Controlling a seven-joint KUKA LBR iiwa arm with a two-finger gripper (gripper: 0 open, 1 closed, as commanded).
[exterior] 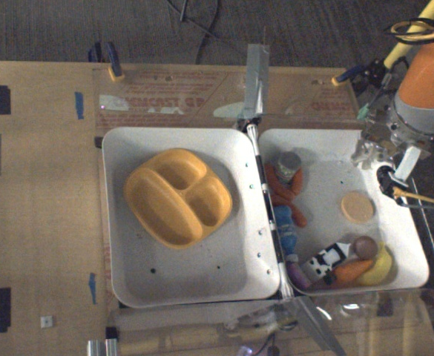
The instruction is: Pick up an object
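Hovering: the arm [423, 80] hangs over the upper right corner of the right bin [328, 188], its gripper [386, 156] near the rim and well apart from the objects.
Claw state: cannot tell; the tip is small and cluttered with cable.
Held object: nothing shows at the gripper.
Right bin contents: an orange doll figure [285, 188] lying along the left wall; a tan disc [358, 208] near the middle; a pile in the bottom corner with a black-and-white toy [326, 262], a carrot [354, 271], a banana [380, 267] and a brown ball [364, 246].
Left bin [179, 269]: a yellow divided plate [177, 196].
Progress: judged at the start; no descent, no contact, no lift.
Left to do: choose a target, lower, close, raise. The tan disc lies nearest and apart from the rest, but flat.
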